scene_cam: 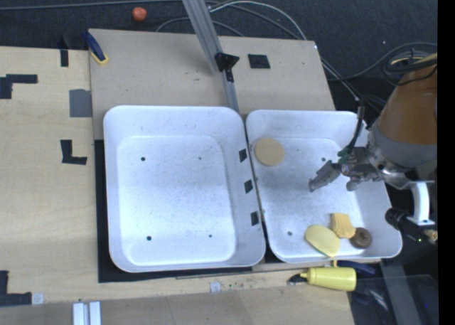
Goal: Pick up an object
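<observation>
In the camera view the arm enters from the right of the frame, and its gripper (333,176) hangs over the middle of the right bin (298,121). Two dark fingers seem to splay leftward and downward with nothing between them, but whether they are spread or closed is too blurred to tell.

The candidates lie apart from it. A tan disc (269,151) rests in that bin's upper left corner, while a yellow oval piece (322,240), an orange chunk (342,225) and a small brown ring (361,237) cluster at its lower right. The left bin (114,121) sits alongside.

The gripper is not above any object, so a straight descent would probably close on bare floor. In the cluster the pieces nearly touch, so a finger may land on a neighbour and push the target away.
</observation>
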